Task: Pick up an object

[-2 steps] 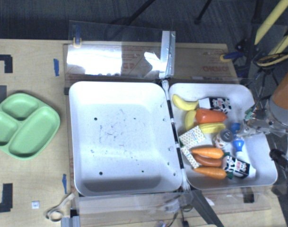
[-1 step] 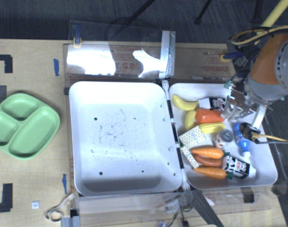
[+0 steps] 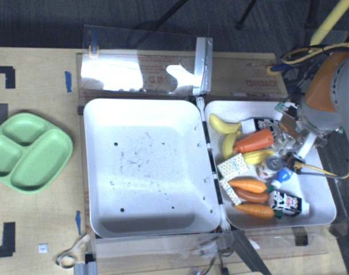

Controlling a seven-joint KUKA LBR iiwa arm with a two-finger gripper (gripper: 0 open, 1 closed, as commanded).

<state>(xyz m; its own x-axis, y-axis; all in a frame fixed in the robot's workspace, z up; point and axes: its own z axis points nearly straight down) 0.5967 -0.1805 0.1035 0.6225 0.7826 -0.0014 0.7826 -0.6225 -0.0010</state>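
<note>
The right bin [image 3: 323, 213] holds a heap of items: a yellow banana [image 3: 221, 124], a second banana [image 3: 227, 145], a large orange carrot [image 3: 254, 139], three smaller carrots [image 3: 248, 184] stacked toward the front, a patterned packet [image 3: 232, 166], a black-and-white carton [image 3: 286, 203] and a blue-capped item [image 3: 284, 175]. My gripper [image 3: 275, 158] reaches in from the right and hangs low over the middle of the heap, just right of the large carrot and above the blue cap. Its tips are lost among the items.
The left bin [image 3: 145, 165] lies beside the right one, sharing a centre wall. A green divided plate [image 3: 28, 150] rests on the bench at far left. A clear panel [image 3: 140, 67] stands behind the left bin. Scissors [image 3: 71, 254] lie at the front left.
</note>
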